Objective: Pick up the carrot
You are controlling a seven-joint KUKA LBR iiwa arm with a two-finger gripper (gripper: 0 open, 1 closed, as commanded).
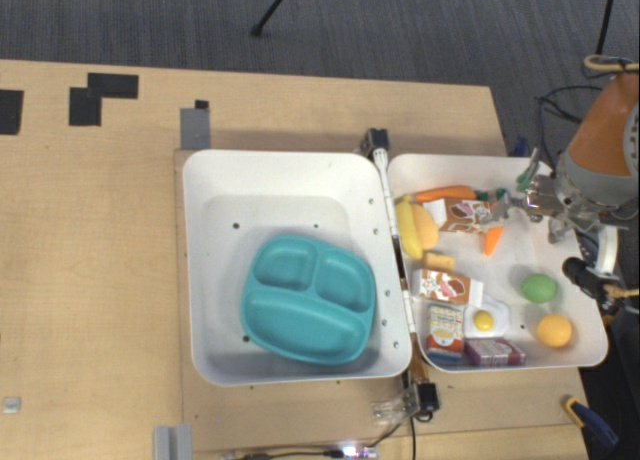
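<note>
A long orange piece that looks like the carrot [446,193] lies flat near the far wall of the right bin [500,164], beside a brown and white packet [466,214]. A short orange cone [491,239] lies just in front of that packet. My gripper [533,191] hangs over the bin's far right part, to the right of both orange pieces and apart from them. The grey arm with its orange band [606,134] rises behind it. Nothing shows in the gripper.
The right bin also holds a yellow banana [413,227], a green ball [539,288], an orange fruit [554,330], a small lemon [484,322] and several small boxes [446,328]. A teal divided plate [310,298] lies in the left bin [270,173].
</note>
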